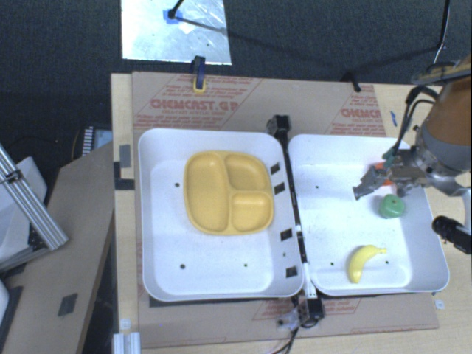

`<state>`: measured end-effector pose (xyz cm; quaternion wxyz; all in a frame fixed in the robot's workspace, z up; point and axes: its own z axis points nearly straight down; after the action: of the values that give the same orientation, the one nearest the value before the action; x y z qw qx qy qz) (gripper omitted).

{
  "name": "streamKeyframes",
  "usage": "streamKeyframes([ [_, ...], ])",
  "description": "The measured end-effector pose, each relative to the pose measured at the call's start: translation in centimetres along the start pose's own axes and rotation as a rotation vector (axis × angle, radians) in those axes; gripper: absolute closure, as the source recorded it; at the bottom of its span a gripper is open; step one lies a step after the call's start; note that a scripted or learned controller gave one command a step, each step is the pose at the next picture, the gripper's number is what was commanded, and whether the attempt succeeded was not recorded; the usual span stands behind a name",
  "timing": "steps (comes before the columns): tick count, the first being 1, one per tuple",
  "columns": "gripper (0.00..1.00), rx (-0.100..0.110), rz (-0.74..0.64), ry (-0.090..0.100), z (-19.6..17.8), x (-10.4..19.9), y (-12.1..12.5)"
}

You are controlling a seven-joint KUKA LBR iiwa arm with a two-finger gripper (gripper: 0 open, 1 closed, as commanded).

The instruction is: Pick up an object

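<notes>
In the right bin (332, 161) lie a small green object (392, 206) near the right wall and a yellow banana (364, 260) toward the front. My gripper (381, 186) hangs over the right bin, just above and left of the green object, with its dark fingers (366, 188) pointing left. Nothing shows between the fingers. A small orange patch is visible just behind the gripper. The grey arm with its orange band comes in from the right edge.
The left bin (162, 220) holds a yellow three-compartment plate (227, 192). A black divider with clips (289, 205) runs between the bins. Both bins rest on a cardboard sheet (243, 98); a dark knob (451, 231) sticks in at the right.
</notes>
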<state>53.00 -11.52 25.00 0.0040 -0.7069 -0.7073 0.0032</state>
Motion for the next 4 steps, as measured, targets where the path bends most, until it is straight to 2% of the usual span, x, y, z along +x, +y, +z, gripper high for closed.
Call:
streamKeyframes([
  [1,0.0,-0.012,-0.002,-0.002,-0.6,0.0,0.2],
  [4,0.0,-0.008,0.0,0.0,16.8,0.4,-0.4],
])
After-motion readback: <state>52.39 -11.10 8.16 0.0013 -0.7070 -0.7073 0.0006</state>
